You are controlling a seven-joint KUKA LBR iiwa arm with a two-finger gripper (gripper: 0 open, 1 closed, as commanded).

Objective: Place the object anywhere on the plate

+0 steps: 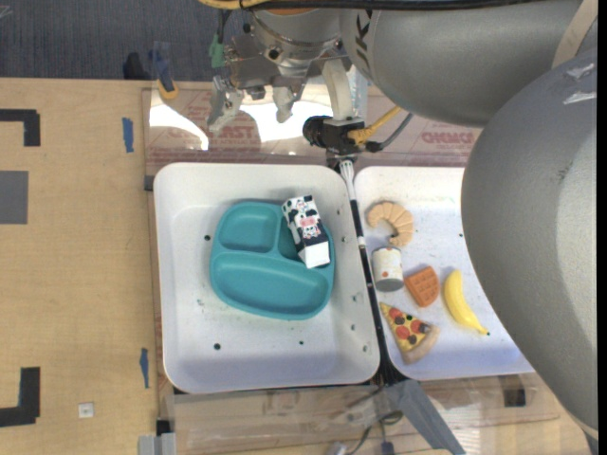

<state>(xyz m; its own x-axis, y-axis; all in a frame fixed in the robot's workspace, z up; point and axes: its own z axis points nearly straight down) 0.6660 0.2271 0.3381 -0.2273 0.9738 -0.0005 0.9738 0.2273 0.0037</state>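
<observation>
The tool [251, 102] hangs open and empty above the bin's [180, 254] far rim; below it, the carton [308, 230] rests on the plate [256, 273], wooden tabletop [71, 254] beyond.

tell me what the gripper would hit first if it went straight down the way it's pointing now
Probably the clear sheet behind the left bin. The gripper hangs open beyond that bin's far rim, away from the teal plate, though depth is unclear.
</observation>
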